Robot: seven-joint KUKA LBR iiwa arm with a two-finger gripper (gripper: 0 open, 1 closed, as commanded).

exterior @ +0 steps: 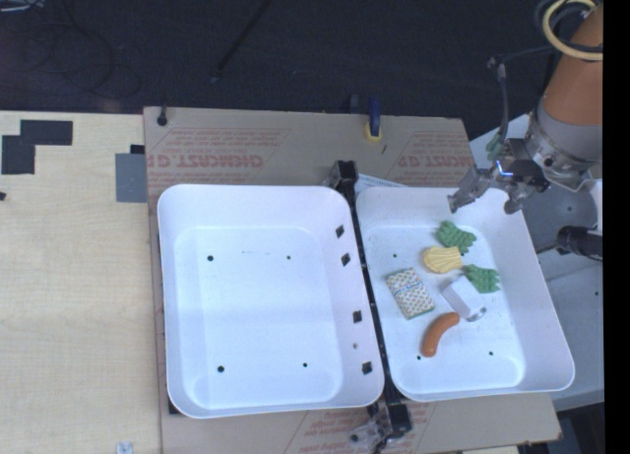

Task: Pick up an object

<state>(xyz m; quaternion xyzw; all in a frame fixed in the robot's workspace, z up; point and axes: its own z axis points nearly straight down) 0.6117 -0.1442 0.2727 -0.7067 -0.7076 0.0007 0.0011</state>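
I see the gripper spread wide and holding nothing, hanging over the right bin's rim at about one o'clock. The toys cluster mid-bin: two green leafy pieces, a yellow corn piece, a patterned square packet, a white block and an orange sausage. Open floor lies at six o'clock. The left bin is beside it. Cardboard print reads mirrored, illegible to me.
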